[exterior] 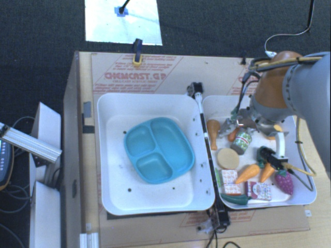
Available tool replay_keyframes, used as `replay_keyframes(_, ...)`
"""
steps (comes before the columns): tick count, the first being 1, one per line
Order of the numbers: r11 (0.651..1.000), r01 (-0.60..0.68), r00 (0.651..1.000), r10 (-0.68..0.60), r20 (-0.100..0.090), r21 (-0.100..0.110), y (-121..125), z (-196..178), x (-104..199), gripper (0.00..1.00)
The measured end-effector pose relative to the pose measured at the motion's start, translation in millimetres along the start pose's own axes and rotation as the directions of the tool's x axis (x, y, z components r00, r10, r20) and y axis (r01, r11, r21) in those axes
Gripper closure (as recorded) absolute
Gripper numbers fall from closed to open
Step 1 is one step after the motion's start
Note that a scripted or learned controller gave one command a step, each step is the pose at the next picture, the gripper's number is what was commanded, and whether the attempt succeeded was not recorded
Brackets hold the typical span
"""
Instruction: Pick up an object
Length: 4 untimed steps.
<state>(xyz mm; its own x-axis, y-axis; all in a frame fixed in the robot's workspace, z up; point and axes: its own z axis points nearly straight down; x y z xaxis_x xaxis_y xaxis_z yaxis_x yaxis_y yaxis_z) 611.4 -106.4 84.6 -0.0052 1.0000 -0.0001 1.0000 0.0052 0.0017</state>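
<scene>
Grey arm with its orange band covers the far part of the right bin, and the gripper sits low over the toys near a small can; whether it is apart or together, cannot tell. Right bin holds the can, a tan disc, two carrots, a purple grape bunch, small packets and, possibly, a green pepper at the near rim. Left bin holds a blue divided plate.
</scene>
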Motion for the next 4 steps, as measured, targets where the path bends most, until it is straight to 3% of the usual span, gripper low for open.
replay_keyframes(1,1.0,-0.004,1.0,0.004,0.0,0.001,-17,0,2,0.0)
replay_keyframes(2,1.0,-0.004,1.0,0.004,0.001,0.0,-50,0,-8,0.0)
replay_keyframes(3,1.0,-0.002,1.0,0.002,0.001,-0.001,9,0,-22,0.0)
replay_keyframes(4,1.0,-0.003,1.0,0.003,0.0,0.001,-24,0,-7,0.0)
